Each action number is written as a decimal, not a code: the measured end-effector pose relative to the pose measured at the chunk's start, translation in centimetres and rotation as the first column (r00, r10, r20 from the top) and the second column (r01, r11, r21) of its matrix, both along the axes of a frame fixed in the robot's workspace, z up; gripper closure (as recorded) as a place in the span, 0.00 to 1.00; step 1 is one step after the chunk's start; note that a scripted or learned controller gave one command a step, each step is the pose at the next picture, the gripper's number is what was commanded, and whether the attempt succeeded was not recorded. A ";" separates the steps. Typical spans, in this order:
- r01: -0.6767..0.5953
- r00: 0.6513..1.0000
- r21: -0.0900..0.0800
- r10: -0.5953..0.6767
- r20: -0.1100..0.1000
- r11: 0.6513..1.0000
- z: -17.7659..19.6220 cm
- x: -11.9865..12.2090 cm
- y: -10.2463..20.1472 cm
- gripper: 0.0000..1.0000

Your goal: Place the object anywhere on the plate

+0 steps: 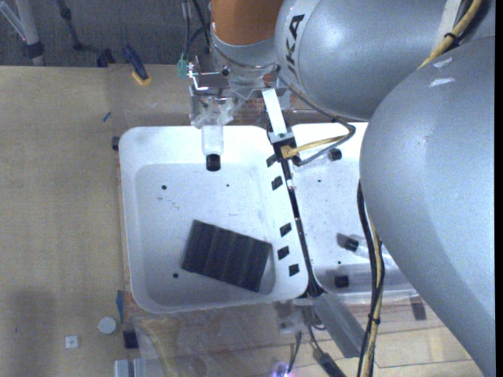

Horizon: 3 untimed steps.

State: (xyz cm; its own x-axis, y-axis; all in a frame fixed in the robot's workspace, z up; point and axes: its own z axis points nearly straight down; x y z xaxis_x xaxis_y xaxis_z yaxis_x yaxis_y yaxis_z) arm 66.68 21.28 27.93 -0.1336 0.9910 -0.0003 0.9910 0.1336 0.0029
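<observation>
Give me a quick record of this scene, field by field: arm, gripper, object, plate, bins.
arm: grey KUKA arm, reaching in from the right over the bins
gripper: gripper above the far end of the left bin
object: small dark piece at the gripper's tip, grasp unclear
plate: dark ribbed rectangular plate, flat in the near part of the left bin
bins: left bin holds the plate; right bin mostly hidden by the arm

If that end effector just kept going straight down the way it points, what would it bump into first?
Probably the white floor of the left bin near its far wall. The end effector points down there, and the dark plate lies nearer the front. Depth is hard to judge.
</observation>
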 end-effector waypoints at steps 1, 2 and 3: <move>-0.111 0.994 -0.001 0.111 -0.007 0.994 -3.0 -0.1 0.7 1.00; 0.139 0.990 0.000 -0.139 0.001 0.990 4.2 0.0 -2.4 1.00; 0.504 0.864 -0.004 -0.504 -0.007 0.864 -2.7 -0.1 1.3 1.00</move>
